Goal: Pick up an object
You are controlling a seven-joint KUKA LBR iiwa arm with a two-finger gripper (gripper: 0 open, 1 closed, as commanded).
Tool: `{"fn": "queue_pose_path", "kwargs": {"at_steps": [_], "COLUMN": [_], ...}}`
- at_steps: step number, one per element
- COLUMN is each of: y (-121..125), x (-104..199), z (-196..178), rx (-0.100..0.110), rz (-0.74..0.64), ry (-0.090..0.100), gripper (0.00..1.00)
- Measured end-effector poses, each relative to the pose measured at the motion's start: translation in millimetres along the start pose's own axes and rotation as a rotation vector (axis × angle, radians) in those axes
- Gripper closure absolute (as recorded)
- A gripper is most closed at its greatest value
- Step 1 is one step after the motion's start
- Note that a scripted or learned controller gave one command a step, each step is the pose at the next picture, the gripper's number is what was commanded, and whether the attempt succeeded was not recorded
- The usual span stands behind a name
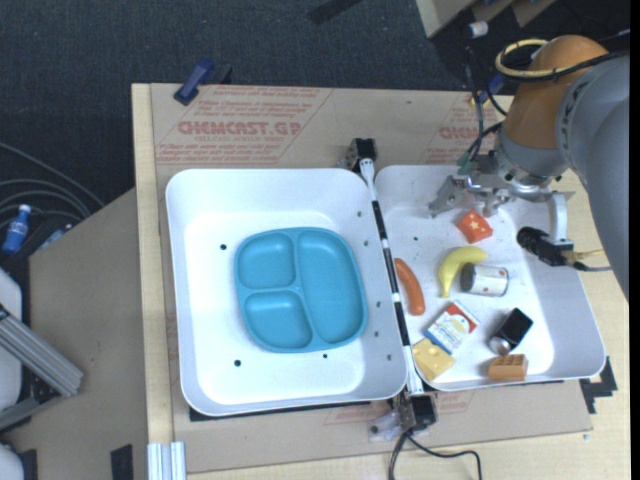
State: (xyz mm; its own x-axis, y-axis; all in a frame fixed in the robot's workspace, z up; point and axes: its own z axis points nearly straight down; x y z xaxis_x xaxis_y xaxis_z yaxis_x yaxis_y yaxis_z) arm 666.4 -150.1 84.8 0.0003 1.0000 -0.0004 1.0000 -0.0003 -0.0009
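Reaching in from the right, my pincer (470, 196) hangs spread wide with nothing in it over the right bin (570, 353), just above the orange block (475, 228). Both bins rest on a cardboard-covered bench (250, 128) above dark carpet (80, 28).

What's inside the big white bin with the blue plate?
The left white bin holds one blue divided plastic plate. Its three compartments look bare. Whatever lies under the plate is covered.

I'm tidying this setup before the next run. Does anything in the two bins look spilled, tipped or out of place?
Nothing looks spilled or damaged. The small white can lies on its side against the yellow banana in the right white bin. The blue divided plate sits flat in the left white bin.
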Motion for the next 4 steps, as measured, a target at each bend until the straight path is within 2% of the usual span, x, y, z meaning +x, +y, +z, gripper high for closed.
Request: {"fn": "queue_pose_path", "kwargs": {"at_steps": [1,2,3,4], "y": [1,1,0,1], "x": [1,1,-9,-9], "z": [-11,-11,0,-11], "rx": [-0.003,-0.002,0.0,-0.003], "rz": [-0.001,-0.001,0.0,-0.001], "ry": [-0.001,-0.001,0.0,-0.001], "gripper": [1.0,0.0,0.0,1.0]}}
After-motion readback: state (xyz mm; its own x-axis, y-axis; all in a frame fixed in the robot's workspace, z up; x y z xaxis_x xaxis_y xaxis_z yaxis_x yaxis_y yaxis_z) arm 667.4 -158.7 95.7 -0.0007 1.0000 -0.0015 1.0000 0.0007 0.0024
